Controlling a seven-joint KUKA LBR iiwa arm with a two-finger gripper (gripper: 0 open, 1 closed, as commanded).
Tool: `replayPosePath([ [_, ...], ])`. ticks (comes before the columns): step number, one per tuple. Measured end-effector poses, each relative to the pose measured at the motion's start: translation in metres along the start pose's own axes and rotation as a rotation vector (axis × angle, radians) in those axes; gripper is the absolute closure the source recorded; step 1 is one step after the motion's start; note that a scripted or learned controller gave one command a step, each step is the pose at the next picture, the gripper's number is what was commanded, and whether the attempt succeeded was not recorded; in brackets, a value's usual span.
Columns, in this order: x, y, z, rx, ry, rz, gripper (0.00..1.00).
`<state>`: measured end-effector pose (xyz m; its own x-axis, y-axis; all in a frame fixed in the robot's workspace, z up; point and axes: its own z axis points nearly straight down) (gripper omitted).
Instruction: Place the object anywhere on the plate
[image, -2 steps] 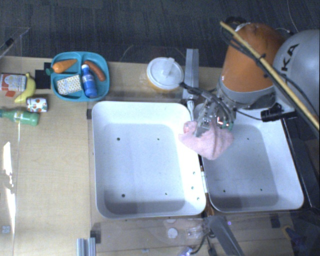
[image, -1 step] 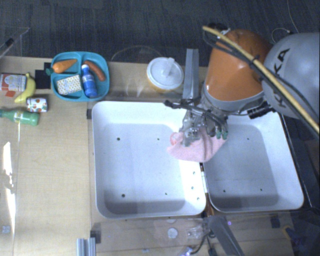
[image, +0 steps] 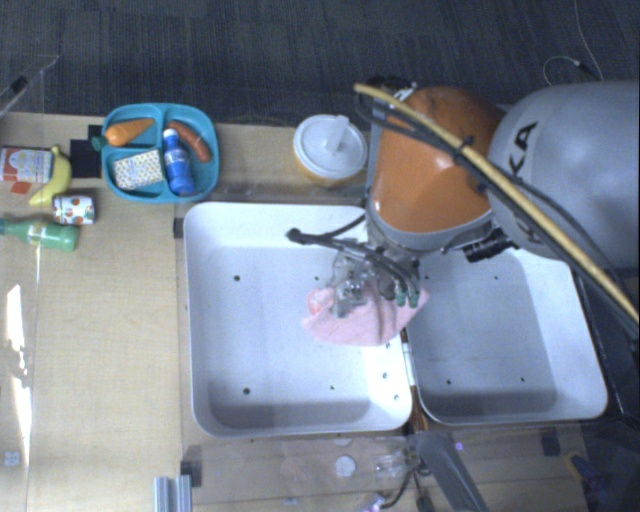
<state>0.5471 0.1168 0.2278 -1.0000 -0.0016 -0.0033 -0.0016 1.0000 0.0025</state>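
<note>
On the grey arm (image: 570, 170), black letters read "KA" above the pink plate (image: 355, 318).

Legible text is limited to the arm (image: 575, 150), upper right of the frame. Its grey casing bears dark capital letters, set at a slant and cut off by the casing's curve; a "K" followed by part of an "A" can be made out, consistent with the maker's name. At the far left edge, a small carton (image: 24, 166) shows a red-and-white printed face, and the small can (image: 74, 209) just below it carries a patterned label; the print on both is too small to read. The blue bottle (image: 178, 160) in the blue divided tray (image: 205, 135), upper left, has a label that is likewise unreadable.
</note>
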Motion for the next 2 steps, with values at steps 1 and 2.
replayPosePath([
  [1, 0.0380, 0.0335, 0.0023, 0.000, 0.000, 0.001, 1.00],
  [2, 0.0378, 0.0333, 0.0022, 0.000, 0.000, 0.002, 0.00],
])
